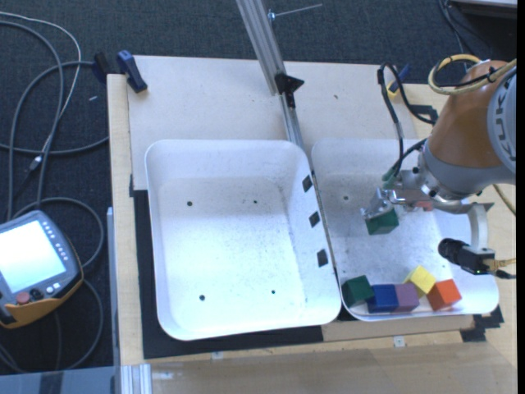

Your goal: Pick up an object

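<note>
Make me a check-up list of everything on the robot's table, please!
Surface: tan bench bearing a left white bin and a right white bin.
Job's things: dark green block, blue block, purple block, yellow block and orange block along the right bin's near edge; another green block sits at the pincer, grip unclear.
Clutter: blue clamp at the bench's far left corner.
Grippers: pincer over the right bin.
Cables: black cables on the floor, left.
Surroundings: handheld control pendant, dark carpet.
</note>
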Available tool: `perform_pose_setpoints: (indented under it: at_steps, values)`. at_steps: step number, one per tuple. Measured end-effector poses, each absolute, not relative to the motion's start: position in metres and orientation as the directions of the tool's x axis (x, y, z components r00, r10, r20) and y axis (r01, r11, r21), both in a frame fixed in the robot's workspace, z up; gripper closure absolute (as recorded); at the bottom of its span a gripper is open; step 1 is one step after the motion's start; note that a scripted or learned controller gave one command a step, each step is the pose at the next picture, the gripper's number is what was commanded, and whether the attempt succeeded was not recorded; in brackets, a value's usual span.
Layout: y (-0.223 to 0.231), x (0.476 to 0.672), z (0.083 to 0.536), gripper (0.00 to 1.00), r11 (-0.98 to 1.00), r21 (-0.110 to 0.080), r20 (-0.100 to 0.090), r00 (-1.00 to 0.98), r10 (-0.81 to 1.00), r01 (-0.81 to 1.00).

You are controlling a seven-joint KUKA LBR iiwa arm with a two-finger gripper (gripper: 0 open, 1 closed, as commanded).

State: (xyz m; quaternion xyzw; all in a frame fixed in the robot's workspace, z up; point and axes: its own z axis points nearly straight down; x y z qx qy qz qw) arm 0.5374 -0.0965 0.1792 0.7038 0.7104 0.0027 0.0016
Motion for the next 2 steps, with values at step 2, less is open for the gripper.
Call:
perform_pose_setpoints:
  at_steps: [2]
  values:
    - [0.094,0.555,0.198,1.0,0.009,-0.001,0.004,-0.009,1.0,1.0]
